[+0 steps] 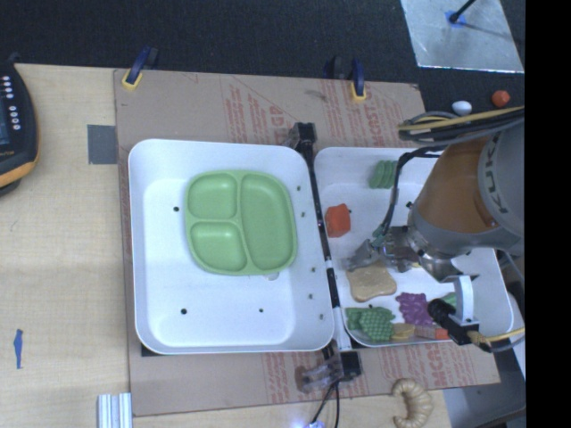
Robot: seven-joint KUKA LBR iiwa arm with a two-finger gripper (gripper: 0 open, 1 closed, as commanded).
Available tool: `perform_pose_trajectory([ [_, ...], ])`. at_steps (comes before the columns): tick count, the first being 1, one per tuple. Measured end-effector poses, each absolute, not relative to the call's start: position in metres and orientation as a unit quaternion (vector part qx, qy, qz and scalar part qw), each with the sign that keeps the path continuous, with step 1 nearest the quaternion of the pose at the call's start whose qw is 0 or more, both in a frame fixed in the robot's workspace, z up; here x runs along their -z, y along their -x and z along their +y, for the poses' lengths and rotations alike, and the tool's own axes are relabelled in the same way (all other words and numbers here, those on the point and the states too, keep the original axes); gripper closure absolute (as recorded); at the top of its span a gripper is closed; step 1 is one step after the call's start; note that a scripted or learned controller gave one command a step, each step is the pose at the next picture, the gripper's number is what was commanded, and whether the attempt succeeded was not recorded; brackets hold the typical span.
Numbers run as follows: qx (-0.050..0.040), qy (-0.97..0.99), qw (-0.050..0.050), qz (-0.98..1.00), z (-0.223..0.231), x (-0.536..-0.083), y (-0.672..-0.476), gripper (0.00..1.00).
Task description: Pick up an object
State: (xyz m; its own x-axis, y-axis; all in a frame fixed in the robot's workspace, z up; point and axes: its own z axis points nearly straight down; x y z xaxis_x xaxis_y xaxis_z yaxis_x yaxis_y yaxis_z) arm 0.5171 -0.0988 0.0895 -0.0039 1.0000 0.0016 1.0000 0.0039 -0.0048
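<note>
Here we should lower the gripper (370, 255), jaws' state impossible to tell, squarely onto the toast (371, 283) at its six o'clock.

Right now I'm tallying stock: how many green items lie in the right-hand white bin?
2: a small green block near the bin's far edge, and a bumpy green toy at its near edge. The grey arm may hide more.

Arm (473, 194) hides right bin (357, 160) middle; controller (13, 123) cut off left.
</note>
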Motion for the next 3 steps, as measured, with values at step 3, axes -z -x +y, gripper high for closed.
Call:
perform_pose_trajectory([
  [3, 0.0012, 0.704, 0.000, -0.710, -0.056, -0.193, -0.533, 1.00],
])
